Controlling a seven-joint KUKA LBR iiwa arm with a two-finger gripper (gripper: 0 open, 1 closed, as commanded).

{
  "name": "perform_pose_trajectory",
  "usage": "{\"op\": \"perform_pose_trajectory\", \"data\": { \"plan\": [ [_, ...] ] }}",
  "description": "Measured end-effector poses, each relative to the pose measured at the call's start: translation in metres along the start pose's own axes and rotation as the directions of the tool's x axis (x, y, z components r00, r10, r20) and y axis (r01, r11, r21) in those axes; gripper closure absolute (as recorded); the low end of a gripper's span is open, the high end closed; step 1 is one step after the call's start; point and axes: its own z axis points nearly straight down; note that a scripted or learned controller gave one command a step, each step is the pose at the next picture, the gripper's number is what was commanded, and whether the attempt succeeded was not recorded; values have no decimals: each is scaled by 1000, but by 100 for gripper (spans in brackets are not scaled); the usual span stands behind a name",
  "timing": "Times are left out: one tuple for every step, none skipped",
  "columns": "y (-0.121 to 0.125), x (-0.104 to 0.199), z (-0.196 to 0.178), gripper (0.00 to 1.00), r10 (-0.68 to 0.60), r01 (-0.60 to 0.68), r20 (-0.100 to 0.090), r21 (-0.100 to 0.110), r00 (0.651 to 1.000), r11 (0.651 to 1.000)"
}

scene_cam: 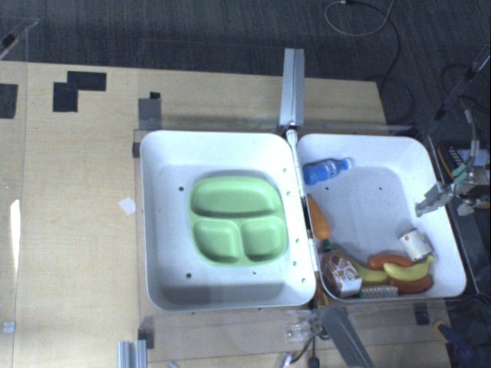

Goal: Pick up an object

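Observation:
The right bin (368,186) holds the loose objects. A blue bottle (325,170) lies at its far left corner. An orange carrot (318,221) rests along the left wall. A round printed packet (341,274) sits in the near left corner. Along the near wall lie a yellow banana (408,268) and a red sausage-like piece (406,285), with a small white cylinder (416,244) just behind them. My gripper (434,200) hangs at the bin's right rim, above and right of the white cylinder, touching none of the objects.
The left bin (165,205) holds a green divided tray (237,218). A metal post (292,87) stands behind the wall shared by the bins. Cables and hardware (464,163) crowd the right side past the rim.

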Motion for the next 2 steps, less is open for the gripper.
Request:
{"op": "perform_pose_trajectory", "data": {
  "plan": [
    [2,0,-11,100,-4,4,1,-5,1000,1000],
    [45,-5,-131,100,58,-58,1,-4,998,998]
  ]
}}
